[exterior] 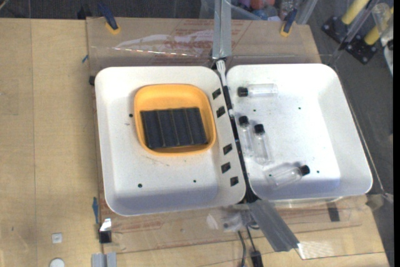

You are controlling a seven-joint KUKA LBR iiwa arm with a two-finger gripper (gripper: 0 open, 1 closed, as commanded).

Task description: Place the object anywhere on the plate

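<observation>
Camera view, from above:
L bin (119, 184): white, holds my plate.
Plate (172, 92): orange, rounded square, sits mid-bin, toward the back.
Mat (174, 128): dark, ridged, lies flat on the plate and covers most of its floor.
R bin (325, 134): white, touching the L bin along the centre seam; holds my objs.
Vial 1 (259, 90): clear w/ black cap, lying on its side near the back, cap pointing to the L bin.
Vial 2 (259, 139): clear, black cap, mid-bin, close to the seam; a small black cap (244, 120) just beside it.
Vial 3 (287, 173): clear, lying near the front wall, cap to the right.
Objs vs plate: all in R bin, well apart from the plate.
My gripper: state can't tell.
Bench (44, 134): pale wood, under both bins.
</observation>
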